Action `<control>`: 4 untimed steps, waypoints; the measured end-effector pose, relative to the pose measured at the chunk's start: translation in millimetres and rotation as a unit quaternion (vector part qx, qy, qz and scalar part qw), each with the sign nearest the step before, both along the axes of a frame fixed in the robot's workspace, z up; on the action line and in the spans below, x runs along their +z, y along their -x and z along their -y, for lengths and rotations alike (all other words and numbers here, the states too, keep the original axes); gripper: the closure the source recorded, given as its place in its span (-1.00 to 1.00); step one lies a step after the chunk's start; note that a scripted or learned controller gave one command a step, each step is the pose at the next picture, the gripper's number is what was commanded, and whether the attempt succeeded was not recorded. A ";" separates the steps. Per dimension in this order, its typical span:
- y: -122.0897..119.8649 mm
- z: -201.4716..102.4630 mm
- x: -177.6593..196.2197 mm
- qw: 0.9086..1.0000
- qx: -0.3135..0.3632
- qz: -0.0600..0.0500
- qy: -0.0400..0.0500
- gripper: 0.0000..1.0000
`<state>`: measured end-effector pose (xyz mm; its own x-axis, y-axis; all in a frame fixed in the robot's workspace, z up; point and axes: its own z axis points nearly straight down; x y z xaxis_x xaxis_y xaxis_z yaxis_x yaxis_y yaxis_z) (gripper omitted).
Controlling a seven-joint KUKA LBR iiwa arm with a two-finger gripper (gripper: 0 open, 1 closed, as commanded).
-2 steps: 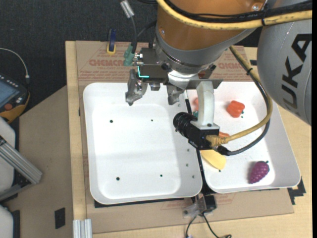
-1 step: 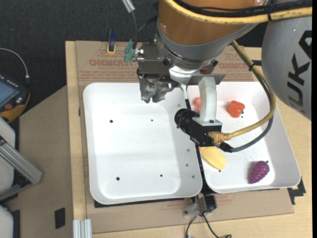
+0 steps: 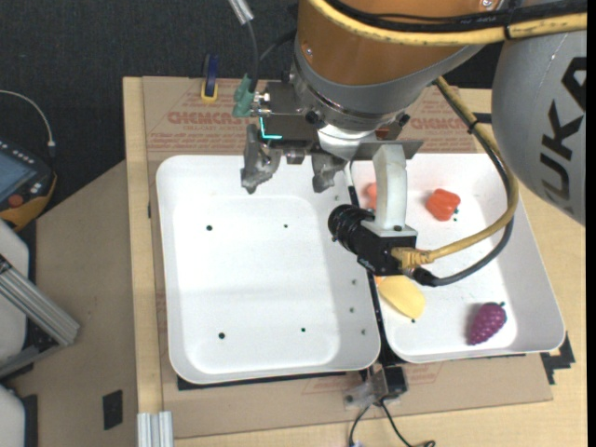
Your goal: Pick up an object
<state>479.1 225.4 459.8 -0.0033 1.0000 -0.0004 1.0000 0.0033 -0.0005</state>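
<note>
My gripper (image 3: pixel 288 171) hangs over the far edge of the left bin (image 3: pixel 186 277), its two grey fingers (image 3: pixel 256 170) spread apart with nothing between them. In the right bin (image 3: pixel 535 291) lie a red pepper-like object (image 3: pixel 443 203), a purple grape bunch (image 3: pixel 486 323), and a yellow object (image 3: pixel 402 296) near the front left corner. A small orange-red object (image 3: pixel 370 194) is partly hidden behind the white bracket on my wrist.
The large orange and grey arm fills the top of the view and overhangs the right bin's far side. A black cable fitting (image 3: pixel 363 236) and yellow hose (image 3: pixel 466 240) hang over the divider between the bins. A cardboard sheet (image 3: pixel 158 110) lies under both bins.
</note>
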 end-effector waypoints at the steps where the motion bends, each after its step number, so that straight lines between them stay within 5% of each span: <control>1: -0.2 -0.8 10.8 1.000 0.001 0.001 0.000 1.00; 2: -0.1 -0.8 10.3 1.000 0.001 0.000 0.000 -1.00; 3: -0.3 -1.7 21.1 1.000 0.001 0.001 0.000 1.00; 4: 1.5 64.2 -138.4 1.000 -0.006 -0.008 0.004 1.00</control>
